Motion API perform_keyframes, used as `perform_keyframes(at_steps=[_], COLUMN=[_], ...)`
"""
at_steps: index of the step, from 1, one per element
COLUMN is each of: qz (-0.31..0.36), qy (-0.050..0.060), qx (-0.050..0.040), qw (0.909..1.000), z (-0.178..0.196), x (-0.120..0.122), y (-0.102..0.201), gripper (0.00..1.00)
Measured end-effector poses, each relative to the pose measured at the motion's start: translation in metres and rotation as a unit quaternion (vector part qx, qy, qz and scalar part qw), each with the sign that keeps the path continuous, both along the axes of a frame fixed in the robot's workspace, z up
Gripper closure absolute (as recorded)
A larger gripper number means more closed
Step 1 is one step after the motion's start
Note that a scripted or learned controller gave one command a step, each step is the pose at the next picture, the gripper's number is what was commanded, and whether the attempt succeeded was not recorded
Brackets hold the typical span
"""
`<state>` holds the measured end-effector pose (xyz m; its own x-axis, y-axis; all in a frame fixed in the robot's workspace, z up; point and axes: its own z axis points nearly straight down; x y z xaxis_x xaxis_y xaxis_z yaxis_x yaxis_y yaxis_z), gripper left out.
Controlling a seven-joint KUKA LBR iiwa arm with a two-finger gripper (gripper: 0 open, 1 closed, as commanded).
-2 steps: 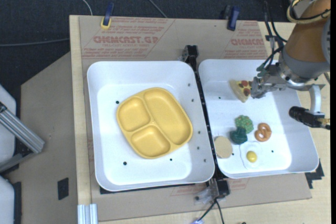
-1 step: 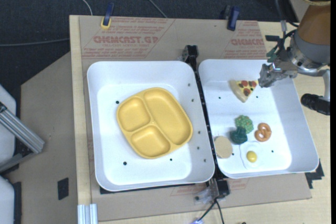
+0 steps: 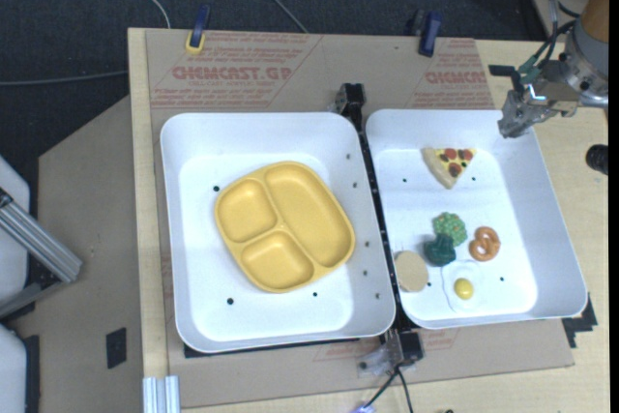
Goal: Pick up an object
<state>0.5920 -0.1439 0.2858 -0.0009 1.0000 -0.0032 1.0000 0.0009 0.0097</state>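
The yellow tray [image 3: 282, 225] fills the left bin [image 3: 184, 208], far to the hand's left, while the hand [image 3: 513, 123] hangs over the right bin's [image 3: 551, 208] far corner — whether spread or pressed together, I cannot tell. Pizza [image 3: 449, 163] lies nearest, just down-left of it; broccoli [image 3: 446, 238], pretzel [image 3: 484, 243], a tan disc [image 3: 412, 271] and a lemon [image 3: 464, 288] cluster farther — crowding there could make a grab slip or catch two.

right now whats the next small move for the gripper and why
Probably move the gripper left and toward the camera, over the pizza slice. The gripper sits at the far right corner of the right bin, and the slice is the toy nearest it, lying apart from the broccoli and pretzel.
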Motion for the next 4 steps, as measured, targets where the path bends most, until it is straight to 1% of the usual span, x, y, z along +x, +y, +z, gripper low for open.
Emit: perform_keyframes(at_steps=[1,2,3,4], qz=[0.000,0.002,0.002,0.002], qy=[0.003,0.006,0.007,0.006], qx=[0.0004,0.0025,0.0027,0.0023], qw=[1.0000,1.0000,1.0000,1.0000], z=[-0.003,-0.005,-0.016,-0.021], x=[0.001,-0.009,-0.021,-0.024], y=[0.000,0.051,0.093,0.146], gripper=[1.00,1.00,1.00,1.00])
